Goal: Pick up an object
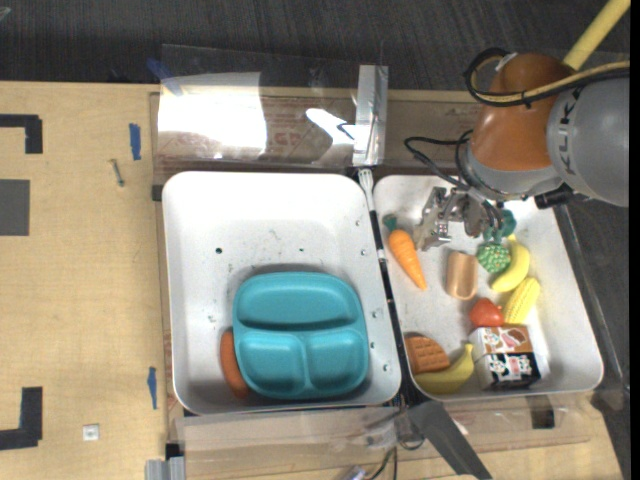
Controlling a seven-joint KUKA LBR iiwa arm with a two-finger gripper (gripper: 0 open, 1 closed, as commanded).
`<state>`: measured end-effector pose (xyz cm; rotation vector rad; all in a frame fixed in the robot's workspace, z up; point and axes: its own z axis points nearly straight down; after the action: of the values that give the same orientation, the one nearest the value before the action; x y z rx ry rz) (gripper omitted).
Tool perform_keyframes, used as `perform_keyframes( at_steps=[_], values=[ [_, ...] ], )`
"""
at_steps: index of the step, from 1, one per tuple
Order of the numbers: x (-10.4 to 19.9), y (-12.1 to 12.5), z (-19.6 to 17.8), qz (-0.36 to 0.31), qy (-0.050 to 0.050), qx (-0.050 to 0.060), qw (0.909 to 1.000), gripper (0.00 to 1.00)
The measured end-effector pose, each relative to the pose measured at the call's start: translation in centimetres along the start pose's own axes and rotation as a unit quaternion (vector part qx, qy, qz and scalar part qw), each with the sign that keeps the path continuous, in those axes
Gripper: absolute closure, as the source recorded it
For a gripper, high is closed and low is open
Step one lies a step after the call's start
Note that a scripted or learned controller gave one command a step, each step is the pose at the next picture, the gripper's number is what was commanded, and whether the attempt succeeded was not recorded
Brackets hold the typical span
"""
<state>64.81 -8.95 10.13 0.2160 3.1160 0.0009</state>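
Note:
My gripper [455, 220] hangs over the upper middle of the right bin [572, 298], below the orange band of the arm [515, 118]. Just left of it lies an orange carrot [406, 256]. A tan cup [461, 274] lies directly below the gripper. A green knobbly toy [492, 256] sits to its lower right, beside two yellow pieces [517, 280]. Lower down are a red fruit [486, 313], a small carton [508, 356], a banana [450, 370] and a brown waffle piece [424, 350]. I see nothing held in the gripper.
The left bin [265, 208] holds a teal divided tray [298, 334] with an orange object [230, 360] tucked under its left edge. A metal divider [370, 118] and clear plastic sheet [255, 118] stand behind the bins. Cardboard [75, 268] covers the bench to the left.

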Motion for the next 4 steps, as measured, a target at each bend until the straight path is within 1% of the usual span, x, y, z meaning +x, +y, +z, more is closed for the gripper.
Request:
perform_keyframes(
  at_steps=[1, 2, 3, 4],
  values=[
    [-0.7, 2.5, -13.6, 0.034, -0.004, 0.0, 0.9994, 1.0],
    [2.2, 6.8, -18.4, -0.037, 0.002, -0.001, 0.9993, 1.0],
    [0.5, 7.9, -19.6, -0.11, 0.004, -0.001, 0.9939, 1.0],
    [-1.0, 9.7, -19.8, -0.207, 0.003, -0.002, 0.9782, 1.0]
  ],
)
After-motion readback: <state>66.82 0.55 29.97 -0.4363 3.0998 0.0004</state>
